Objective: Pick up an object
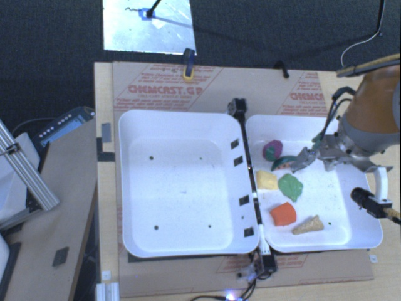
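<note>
Presently, five small objects are found in the right shallow white plastic bin (360,240), all toward its left half. A round magenta and green lump (272,149) lies farthest back. A dark teal curved piece (284,163) is seen just in front of it, touching or nearly touching the gripper (304,160). A pale yellow block (267,180) is placed near the bin's left wall, with a green crumpled lump (291,186) just to its right. An orange rounded block (284,214) is set nearer the front, and a tan cone-shaped piece (308,225) lies to its right, close to the front wall.

The gripper is positioned low over the right bin, its tips directed left toward the teal piece. Whether the claw is wide or narrow cannot be told, and nothing is clearly seen held.

The grey arm with an orange band (376,108) is extended in from the right.

The left shallow white plastic bin (135,130) is set alongside, joined to the right one by a black clipped divider (247,180). Both bins are borne on a printed cardboard sheet (163,88). A shiny metal plate (147,16) is laid farther back on dark carpet.
</note>
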Motion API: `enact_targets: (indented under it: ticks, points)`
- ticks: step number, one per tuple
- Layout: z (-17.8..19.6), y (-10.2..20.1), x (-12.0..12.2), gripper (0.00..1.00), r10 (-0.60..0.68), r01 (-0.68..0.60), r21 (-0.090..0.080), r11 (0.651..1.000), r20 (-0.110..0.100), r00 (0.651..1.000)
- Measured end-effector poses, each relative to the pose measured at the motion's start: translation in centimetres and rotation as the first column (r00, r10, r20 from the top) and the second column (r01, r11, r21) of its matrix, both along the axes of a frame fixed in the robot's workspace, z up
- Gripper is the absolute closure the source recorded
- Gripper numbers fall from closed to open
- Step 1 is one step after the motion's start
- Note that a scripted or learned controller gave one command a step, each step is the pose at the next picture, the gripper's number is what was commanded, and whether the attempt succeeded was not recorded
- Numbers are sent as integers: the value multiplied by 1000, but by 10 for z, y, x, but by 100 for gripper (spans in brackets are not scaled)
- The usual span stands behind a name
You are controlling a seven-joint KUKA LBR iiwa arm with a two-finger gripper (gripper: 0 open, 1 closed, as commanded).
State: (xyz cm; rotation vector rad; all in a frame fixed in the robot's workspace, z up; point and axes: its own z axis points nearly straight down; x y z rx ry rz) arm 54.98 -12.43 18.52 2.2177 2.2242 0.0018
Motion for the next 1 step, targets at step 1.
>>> enact_targets:
  ticks: [1]
  points:
    - [-106, 27, -52, 0, -2, 2, 3, 1000, -9, 1000]
